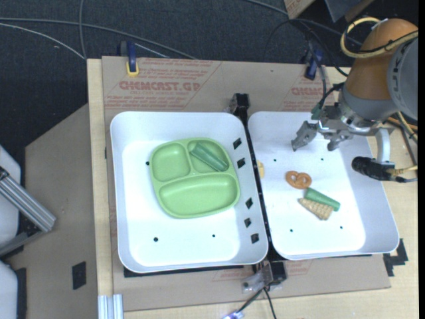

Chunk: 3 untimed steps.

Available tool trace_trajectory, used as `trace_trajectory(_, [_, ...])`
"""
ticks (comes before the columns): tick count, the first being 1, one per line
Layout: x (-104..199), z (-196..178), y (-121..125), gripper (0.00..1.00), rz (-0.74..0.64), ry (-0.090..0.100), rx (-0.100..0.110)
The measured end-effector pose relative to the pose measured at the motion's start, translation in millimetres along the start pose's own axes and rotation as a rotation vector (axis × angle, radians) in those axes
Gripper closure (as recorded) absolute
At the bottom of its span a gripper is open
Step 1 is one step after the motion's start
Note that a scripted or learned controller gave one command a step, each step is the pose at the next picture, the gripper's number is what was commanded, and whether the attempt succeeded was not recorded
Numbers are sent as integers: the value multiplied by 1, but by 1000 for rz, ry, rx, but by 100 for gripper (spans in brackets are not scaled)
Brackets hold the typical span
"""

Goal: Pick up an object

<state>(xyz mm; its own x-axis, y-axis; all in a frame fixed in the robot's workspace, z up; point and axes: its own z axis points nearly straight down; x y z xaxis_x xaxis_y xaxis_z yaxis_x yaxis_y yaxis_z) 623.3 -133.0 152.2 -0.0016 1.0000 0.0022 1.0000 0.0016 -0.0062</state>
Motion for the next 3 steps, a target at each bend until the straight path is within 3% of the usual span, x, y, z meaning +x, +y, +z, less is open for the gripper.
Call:
trace_trajectory(1, [-8, 47, -3, 0, 2, -1, -1])
trace_trajectory(2, [-8, 68, -3, 0, 1, -1, -2])
trace_trajectory(3, [-7, 55, -2, 100, 1, -1, -6])
